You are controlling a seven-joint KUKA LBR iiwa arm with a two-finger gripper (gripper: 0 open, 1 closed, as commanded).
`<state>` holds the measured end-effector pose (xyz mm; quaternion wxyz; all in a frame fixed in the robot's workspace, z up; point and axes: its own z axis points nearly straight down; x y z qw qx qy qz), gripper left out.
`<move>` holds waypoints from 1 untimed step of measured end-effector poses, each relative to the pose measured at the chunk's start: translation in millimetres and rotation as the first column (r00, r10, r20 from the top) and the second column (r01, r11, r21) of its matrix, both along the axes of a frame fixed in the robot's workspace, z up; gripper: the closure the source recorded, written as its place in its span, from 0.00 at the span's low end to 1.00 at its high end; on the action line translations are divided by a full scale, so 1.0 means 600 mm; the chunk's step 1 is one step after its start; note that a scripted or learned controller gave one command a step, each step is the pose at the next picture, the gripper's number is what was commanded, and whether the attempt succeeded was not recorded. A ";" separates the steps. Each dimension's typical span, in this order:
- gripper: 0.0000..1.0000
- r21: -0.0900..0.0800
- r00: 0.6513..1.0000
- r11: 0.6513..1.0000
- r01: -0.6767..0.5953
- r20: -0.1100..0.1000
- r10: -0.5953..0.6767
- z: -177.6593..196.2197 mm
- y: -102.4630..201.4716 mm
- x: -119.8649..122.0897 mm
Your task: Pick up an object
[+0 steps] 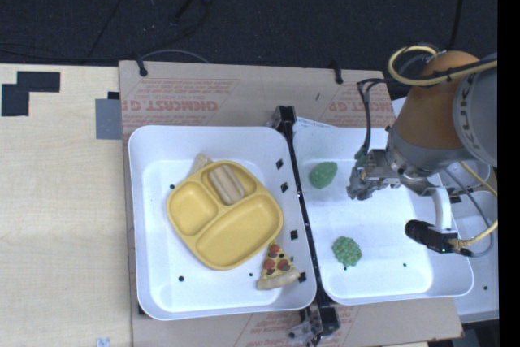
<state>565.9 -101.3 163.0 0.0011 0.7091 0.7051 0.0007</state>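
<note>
You were at the approach step: the gripper (363, 184) hung over the right bin (455, 280), just beside the upper green piece (322, 174), and I could not tell its state. Next it needed to centre over that piece and descend. Another green piece (347, 251) lay nearer, well apart; nothing blocked the way

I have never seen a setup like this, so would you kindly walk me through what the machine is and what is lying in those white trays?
One fixed camera looks down at a slant. The grey arm with an orange band reaches in from the right; its gripper hangs over the right bin, beside a green broccoli-like toy. A second green piece lies nearer the front. The left bin holds a yellow divided plate with a hot dog toy in one section, and a pizza slice toy beside it. Nothing visibly sits in the gripper.
</note>
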 end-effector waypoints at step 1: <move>1.00 0.000 1.000 1.000 -0.007 0.002 0.007 0.103 0.003 0.011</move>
